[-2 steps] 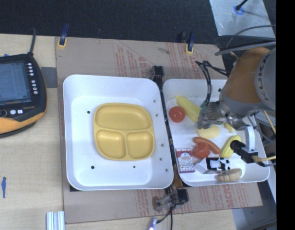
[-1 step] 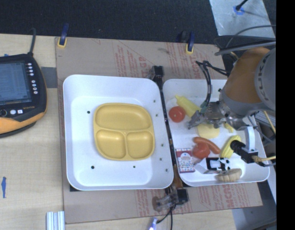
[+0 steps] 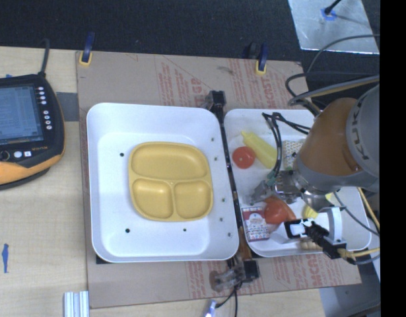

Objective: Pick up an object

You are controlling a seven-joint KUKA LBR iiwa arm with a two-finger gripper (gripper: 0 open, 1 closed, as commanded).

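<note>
Orange-red ball [image 3: 277, 211] lies just below the claw [image 3: 276, 189].

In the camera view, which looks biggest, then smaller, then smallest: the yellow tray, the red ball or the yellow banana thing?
Largest to smallest, as they look from above:
1. yellow tray, by far the biggest
2. yellow banana-shaped toy
3. red ball, slightly smaller than the banana toy

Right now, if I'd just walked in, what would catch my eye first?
Probably the yellow divided plate lying in the middle of the left white bin. Next, the grey and orange robot arm reaching over the right bin, which holds small toys such as a red ball.
</note>
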